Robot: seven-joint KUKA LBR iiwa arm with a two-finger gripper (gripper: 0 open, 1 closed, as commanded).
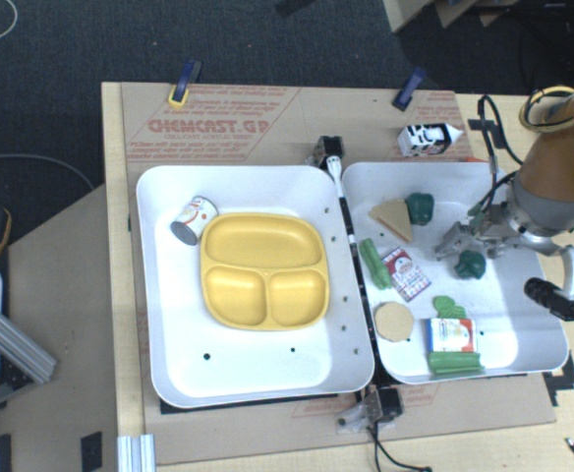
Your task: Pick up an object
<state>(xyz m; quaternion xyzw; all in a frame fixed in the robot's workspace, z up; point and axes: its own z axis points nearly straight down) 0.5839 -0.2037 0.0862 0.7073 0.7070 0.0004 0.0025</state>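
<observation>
My gripper (470,240) hangs low over the right part of the right bin (533,347), under the grey arm with its orange band (554,165). A small dark green object (472,265) lies in the bin just below and in front of the gripper; whether they touch is unclear. Other things in this bin: a dark green cup (420,206), a tan wedge (393,220), a green stick (372,263), a red-and-white packet (405,272), a tan disc (395,321) and a white-and-red box (452,334).
The left bin (169,352) holds a yellow divided plate (264,268) and a small tipped can (193,218). A black-and-white toy (430,138) lies on the bench behind the right bin. Blue clamps (184,82) grip the board's far edge.
</observation>
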